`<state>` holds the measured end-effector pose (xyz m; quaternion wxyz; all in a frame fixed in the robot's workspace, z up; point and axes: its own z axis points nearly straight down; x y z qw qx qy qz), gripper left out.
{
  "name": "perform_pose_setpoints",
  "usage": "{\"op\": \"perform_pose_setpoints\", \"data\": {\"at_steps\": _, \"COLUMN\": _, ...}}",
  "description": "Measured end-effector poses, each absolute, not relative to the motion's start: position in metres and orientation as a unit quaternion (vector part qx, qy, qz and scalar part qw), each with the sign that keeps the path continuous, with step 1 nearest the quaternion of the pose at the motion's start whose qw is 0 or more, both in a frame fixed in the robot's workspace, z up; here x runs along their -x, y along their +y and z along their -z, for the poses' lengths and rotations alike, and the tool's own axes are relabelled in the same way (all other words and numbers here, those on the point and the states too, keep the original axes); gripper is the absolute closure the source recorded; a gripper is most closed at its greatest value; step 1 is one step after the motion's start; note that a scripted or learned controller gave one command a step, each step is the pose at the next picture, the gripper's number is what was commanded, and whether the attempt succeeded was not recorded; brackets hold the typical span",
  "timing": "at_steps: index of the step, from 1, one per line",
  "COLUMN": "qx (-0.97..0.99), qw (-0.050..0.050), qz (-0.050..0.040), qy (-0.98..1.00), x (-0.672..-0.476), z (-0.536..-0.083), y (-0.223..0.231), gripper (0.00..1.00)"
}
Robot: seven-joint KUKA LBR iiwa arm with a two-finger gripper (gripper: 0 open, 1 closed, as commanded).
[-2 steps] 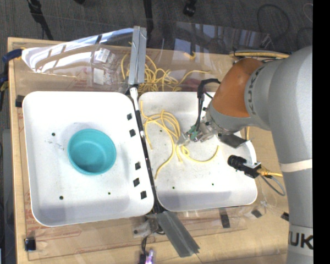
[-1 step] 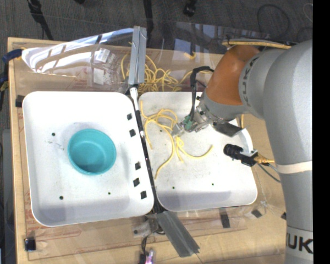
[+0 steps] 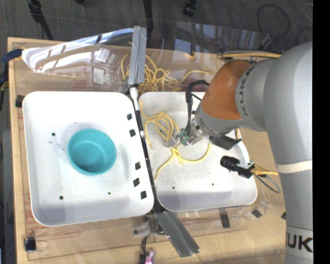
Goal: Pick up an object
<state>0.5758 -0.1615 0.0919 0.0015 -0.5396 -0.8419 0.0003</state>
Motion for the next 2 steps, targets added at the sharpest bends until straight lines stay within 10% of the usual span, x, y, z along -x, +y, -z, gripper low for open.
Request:
{"op": "perform_pose_setpoints", "data": {"at_steps": 1, "qx": 0.538, "qw": 0.002, "qz": -0.0005, "qy": -0.843, "x": -0.576, "z": -0.102, "y": -0.161, "gripper": 1.00}}
{"op": "perform_pose_setpoints", "data": {"at_steps": 2, "qx": 0.598, "qw": 0.000, "qz": -0.0003, "qy": -0.802, "x": -0.644, "z": -0.189, "y": -0.142, "gripper": 1.00}}
